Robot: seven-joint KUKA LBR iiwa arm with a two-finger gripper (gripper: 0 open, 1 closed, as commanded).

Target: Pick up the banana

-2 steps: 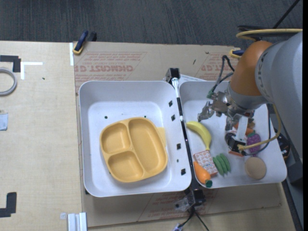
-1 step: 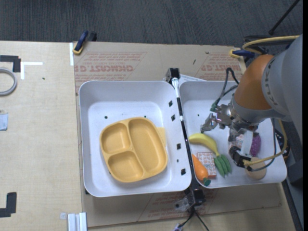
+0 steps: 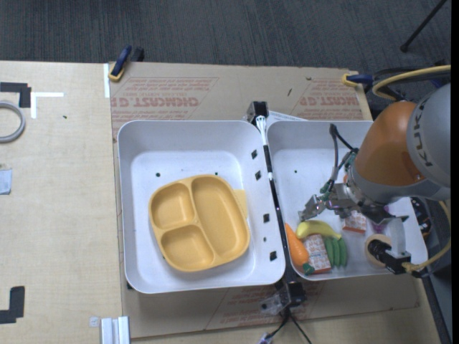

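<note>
Arm (image 3: pixel 423 149) casing reads KUKA; banana (image 3: pixel 319 228) unlabelled, right bin (image 3: pixel 301 149).

Left white bin (image 3: pixel 133 192) holds yellow three-compartment plate (image 3: pixel 199 222), lying flat, slightly turned, near bin centre. Right white bin (image 3: pixel 301 145) holds small clutter at near edge: orange carrot (image 3: pixel 295 245) against left wall, small printed packet (image 3: pixel 318 254) just beside it, green vegetable piece (image 3: pixel 337 251) touching packet's right side. Roll of tape (image 3: pixel 376 249) near right wall. Both bins rest on brown cardboard sheet (image 3: pixel 186 95) on wooden counter (image 3: pixel 54 213). Blue clamp (image 3: pixel 120 61) at cardboard's far left corner.
</note>
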